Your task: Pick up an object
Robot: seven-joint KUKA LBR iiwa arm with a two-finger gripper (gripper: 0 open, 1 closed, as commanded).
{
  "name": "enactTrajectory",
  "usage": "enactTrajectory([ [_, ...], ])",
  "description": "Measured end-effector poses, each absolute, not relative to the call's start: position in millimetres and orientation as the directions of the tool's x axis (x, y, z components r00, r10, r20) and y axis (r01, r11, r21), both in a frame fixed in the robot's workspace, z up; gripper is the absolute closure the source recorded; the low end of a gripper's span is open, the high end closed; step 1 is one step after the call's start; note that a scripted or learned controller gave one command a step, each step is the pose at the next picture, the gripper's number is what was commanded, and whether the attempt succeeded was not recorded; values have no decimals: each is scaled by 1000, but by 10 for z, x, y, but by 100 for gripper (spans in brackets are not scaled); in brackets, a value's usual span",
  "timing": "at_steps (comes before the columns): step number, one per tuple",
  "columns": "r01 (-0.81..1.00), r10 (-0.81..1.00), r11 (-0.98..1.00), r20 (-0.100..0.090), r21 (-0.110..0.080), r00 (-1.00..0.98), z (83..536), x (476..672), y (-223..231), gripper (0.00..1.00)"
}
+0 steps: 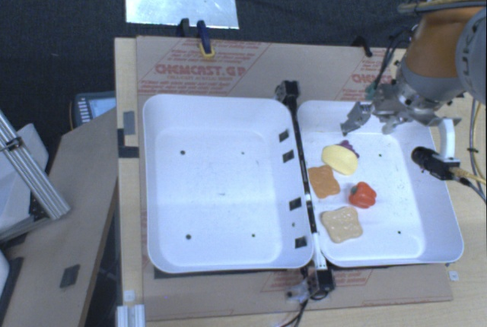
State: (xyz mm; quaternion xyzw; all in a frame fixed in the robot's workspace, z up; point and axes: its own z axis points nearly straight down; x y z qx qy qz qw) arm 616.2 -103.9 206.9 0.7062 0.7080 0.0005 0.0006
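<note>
I see the bench (pixel 99 166), a tan wooden top, bearing a brown cardboard sheet (pixel 228 67) printed with red lettering. On that sheet sit the two shallow white bins side by side, the left bin (pixel 221 181) and the right bin (pixel 434 211), touching along a black clipped seam (pixel 298 166) between them.
</note>
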Motion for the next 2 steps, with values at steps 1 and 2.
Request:
enactTrajectory([
  [1,1000,1000,2,2,-6,-2,839,5997,-929,0],
  [2,1000,1000,1,-1,3,-1,1012,6024,-943,100],
])
